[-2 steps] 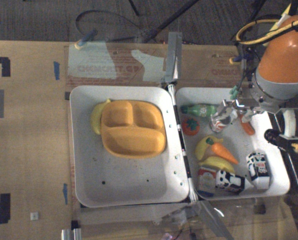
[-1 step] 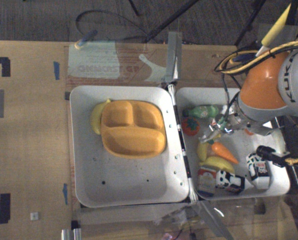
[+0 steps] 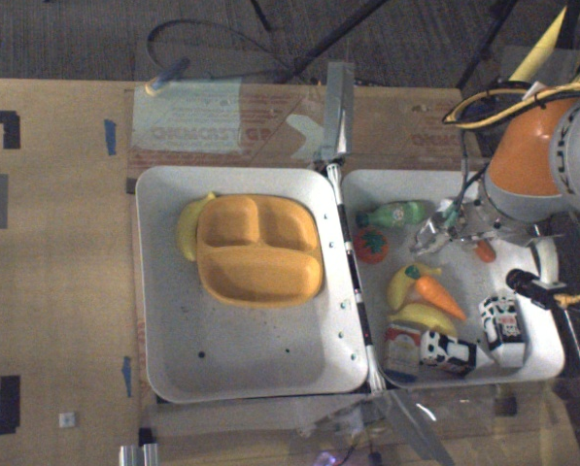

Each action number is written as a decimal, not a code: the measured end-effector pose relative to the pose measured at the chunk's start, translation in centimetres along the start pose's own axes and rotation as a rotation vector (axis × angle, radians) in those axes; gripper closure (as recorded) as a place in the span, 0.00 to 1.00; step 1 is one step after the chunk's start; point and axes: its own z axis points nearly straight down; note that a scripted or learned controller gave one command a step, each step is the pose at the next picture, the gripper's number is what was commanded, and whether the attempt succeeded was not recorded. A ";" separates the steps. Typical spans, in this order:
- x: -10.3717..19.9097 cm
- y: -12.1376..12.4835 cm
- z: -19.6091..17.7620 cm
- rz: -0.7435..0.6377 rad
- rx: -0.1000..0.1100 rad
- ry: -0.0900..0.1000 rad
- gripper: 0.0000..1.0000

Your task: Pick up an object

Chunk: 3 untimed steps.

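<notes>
Pincer [image 3: 443,229] is hanging over the upper middle of the right bin [image 3: 552,357], metal and tangled-looking from above; whether it is open or closed, I cannot tell, and I am seeing nothing clamped in it. My arm [image 3: 552,163] is reaching in from the right, the orange band sitting just above the wrist. Just beside the pincer, toward the bin's back wall, a green bottle [image 3: 396,214] is lying on its side. Below that, near the divider, a small red tomato-like piece [image 3: 371,247] is resting. To the pincer's right, a small orange-red item [image 3: 485,251] is lying on the bin floor, too small to name. Below the pincer, a toy carrot [image 3: 435,294] is lying slantwise across a yellow banana [image 3: 402,285], touching it; a second yellow banana [image 3: 424,317] is lying just beneath. Along the front wall, a black-and-white cow-patterned carton [image 3: 447,351] is sitting beside a small red-and-white packet [image 3: 401,346], and another cow-patterned carton [image 3: 502,322] is standing near the right corner. Across the divider, the left bin [image 3: 173,357] is bearing an orange sectioned tray [image 3: 260,250] in its upper half, with a yellow banana-like shape [image 3: 187,229] peeking out along the tray's left edge, touching it.
</notes>
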 end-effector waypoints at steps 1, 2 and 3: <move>1.6 -4.8 -0.1 -0.041 0.002 0.002 0.00; 4.9 -8.7 -0.2 -0.387 -0.002 0.002 0.00; 4.8 -8.5 -1.3 -0.384 -0.008 -0.001 1.00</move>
